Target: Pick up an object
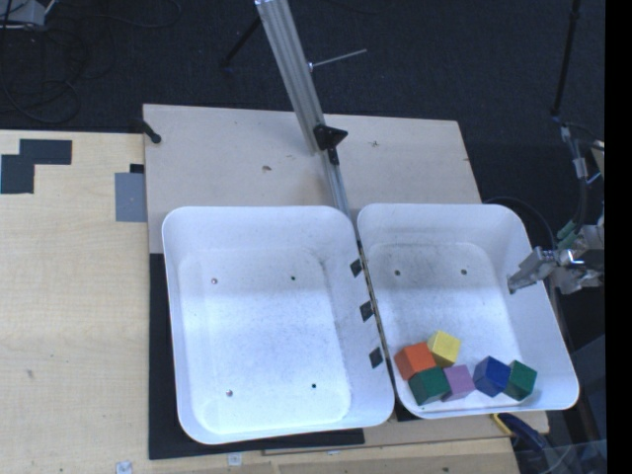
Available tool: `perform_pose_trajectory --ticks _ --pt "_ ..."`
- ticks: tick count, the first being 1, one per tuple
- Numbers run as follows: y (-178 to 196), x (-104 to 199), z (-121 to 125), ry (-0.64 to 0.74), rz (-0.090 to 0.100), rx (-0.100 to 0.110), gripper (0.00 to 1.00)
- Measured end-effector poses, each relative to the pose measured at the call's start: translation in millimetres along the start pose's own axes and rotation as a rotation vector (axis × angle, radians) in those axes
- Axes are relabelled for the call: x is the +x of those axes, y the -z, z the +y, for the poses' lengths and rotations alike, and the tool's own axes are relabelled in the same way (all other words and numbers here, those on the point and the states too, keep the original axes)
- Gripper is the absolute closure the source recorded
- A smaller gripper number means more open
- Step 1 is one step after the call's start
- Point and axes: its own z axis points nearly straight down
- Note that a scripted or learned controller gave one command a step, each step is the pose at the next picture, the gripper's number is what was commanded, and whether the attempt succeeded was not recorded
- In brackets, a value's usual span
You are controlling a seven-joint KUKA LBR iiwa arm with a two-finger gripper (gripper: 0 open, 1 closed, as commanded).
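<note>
Several small blocks lie clustered at the near end of the right bin (434,235): an orange one (415,359), a yellow one (444,347), a dark green one (430,386), a purple one (458,379), a blue one (491,375) and a green one (520,379). My gripper (538,268) hangs at the right rim of that bin, over its edge, well above and to the right of the blocks. Nothing shows held in it. Most of the arm is cut off at the right.
The left bin (257,314) sits beside the right one, with black clips (363,309) along their shared rim. A slanted aluminium post (296,77) rises from behind the bins. Dark cables and a stand (573,57) are at the far right.
</note>
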Motion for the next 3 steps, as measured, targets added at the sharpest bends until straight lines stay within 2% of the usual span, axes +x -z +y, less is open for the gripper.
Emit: perform_pose_trajectory --ticks 1,2,3 --pt "-166 2 51 0.005 0.002 0.006 0.0" --pt "-199 64 92 0.007 -0.001 -0.004 0.0" --pt "-71 87 89 0.004 -0.001 -0.008 0.0"
